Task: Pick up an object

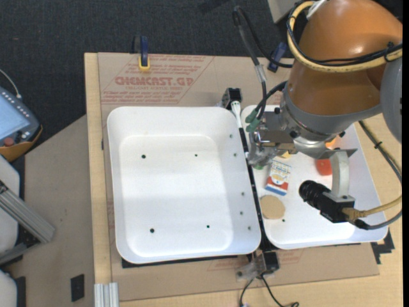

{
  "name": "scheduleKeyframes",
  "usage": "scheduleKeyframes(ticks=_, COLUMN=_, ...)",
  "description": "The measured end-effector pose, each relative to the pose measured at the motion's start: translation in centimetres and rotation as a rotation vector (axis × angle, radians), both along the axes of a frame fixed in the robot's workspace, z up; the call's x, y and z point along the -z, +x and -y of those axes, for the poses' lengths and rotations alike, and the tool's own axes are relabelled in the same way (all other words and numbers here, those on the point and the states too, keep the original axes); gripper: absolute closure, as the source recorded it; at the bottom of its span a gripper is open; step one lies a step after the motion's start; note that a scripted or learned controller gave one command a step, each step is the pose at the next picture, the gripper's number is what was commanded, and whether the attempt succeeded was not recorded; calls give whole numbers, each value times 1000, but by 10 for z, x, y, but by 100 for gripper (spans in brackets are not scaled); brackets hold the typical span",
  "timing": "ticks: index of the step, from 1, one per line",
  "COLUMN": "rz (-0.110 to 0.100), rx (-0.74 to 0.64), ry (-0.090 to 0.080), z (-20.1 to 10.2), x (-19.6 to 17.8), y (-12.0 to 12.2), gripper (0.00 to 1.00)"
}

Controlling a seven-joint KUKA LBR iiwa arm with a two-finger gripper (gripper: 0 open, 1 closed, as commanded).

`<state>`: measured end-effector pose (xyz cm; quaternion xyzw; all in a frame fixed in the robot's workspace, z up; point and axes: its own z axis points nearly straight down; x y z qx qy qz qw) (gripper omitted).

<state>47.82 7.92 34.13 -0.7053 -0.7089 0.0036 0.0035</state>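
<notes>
The left bin (179, 194) takes up the centre of the frame. Its white floor shows four small dark dots. The right bin (307, 230) lies touching it at centre right and is largely covered by the arm.

Contents of the right bin:
- a small white packet (278, 176) with red and blue print, near the bin's left wall;
- a tan round disc (273, 208), just below the packet;
- an orange item (324, 166), right of the packet (partly hidden by the wrist).

The gripper (261, 153) sits low over the right bin's left wall, just upper left of the packet. Its opening cannot be told. Nothing is seen held.

Both bins rest on a cardboard sheet (160, 75) with red lettering.
</notes>
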Motion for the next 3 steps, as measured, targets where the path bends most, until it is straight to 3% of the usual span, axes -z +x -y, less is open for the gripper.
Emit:
scheduleKeyframes(ticks=1, rz=24, rx=0, ry=4, z=-36, x=-109, y=2, gripper=100)
scheduleKeyframes(ticks=2, rz=17, rx=-1, ry=3, z=-91, x=-146, y=1, gripper=100)
scheduleKeyframes(ticks=3, rz=16, rx=2, ry=1, z=-88, x=-154, y=2, gripper=100)
